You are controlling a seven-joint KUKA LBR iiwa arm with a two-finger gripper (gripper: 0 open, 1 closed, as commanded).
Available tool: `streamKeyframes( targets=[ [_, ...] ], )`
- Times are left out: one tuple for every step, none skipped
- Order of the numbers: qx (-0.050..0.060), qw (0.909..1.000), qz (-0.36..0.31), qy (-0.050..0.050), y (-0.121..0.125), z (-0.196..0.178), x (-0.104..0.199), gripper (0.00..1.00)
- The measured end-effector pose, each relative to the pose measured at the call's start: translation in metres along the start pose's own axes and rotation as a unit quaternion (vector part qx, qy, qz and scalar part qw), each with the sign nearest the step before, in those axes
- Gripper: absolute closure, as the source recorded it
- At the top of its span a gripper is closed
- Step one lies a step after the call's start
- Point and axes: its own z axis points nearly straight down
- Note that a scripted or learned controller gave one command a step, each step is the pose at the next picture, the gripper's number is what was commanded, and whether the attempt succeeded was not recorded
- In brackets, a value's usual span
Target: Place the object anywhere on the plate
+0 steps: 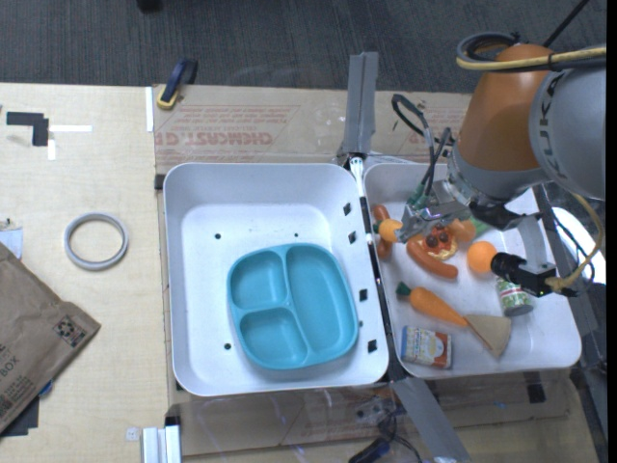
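Observation:
A light blue divided plate [290, 304] lies in the left white bin [193, 258], with nothing on it. My gripper [425, 223] is low over the upper left part of the right bin [559, 350]. It hangs right above a pile of toy food: an orange sausage [432, 259], a red-topped piece [442, 243] and a small orange ball [388, 230]. The wrist and cables cover its tip.
Also in the right bin are a carrot [439, 306], a larger orange ball [481, 258], a small can [516, 298], a tan wedge [493, 334] and a small printed box [425, 346]. A tape ring [96, 239] lies on the bench to the left.

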Motion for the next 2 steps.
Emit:
streamKeyframes(
  targets=[
    [0.002, 1.0000, 0.008, 0.000, -0.0289, 0.0008, 0.0748, 1.00],
    [0.002, 1.0000, 0.008, 0.000, -0.0289, 0.0007, 0.0746, 0.00]
  ],
)
